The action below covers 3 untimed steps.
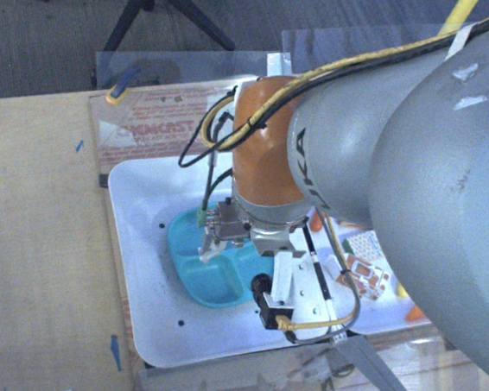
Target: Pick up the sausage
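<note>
My gripper (211,241) hangs low over the left white bin (140,236), right above a blue two-part dish (199,277) that lies in the middle of that bin. The gripper's tip sits over the dish's upper right part and covers whatever lies under it. The grey arm with its orange band (262,158) reaches in from the right and hides much of both bins.
In the right bin a box with a red and white pattern (367,266) shows below the arm, with an orange thing (413,311) near it. A printed cardboard sheet (155,126) lies behind the left bin. Wooden bench surface (42,255) stretches to the left.
</note>
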Each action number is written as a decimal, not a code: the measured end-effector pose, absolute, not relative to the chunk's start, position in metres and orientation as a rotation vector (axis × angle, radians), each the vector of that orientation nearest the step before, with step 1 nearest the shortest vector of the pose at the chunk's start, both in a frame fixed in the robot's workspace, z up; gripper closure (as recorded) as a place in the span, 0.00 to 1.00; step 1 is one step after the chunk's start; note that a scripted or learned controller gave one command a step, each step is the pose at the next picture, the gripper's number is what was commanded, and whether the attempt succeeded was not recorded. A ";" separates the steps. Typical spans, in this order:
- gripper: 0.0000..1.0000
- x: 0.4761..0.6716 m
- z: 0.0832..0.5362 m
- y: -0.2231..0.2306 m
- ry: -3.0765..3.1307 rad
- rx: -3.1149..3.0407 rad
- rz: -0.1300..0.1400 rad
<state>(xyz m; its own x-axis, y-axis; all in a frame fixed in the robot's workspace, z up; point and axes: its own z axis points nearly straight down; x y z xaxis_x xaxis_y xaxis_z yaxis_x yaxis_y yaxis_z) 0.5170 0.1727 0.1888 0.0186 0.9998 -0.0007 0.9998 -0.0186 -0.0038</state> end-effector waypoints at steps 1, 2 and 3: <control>0.00 0.516 0.094 0.133 -2.657 -1.688 -0.021; 0.00 0.513 0.120 0.195 -2.318 -2.124 -0.001; 0.00 0.541 0.188 0.163 -2.743 -1.536 -0.001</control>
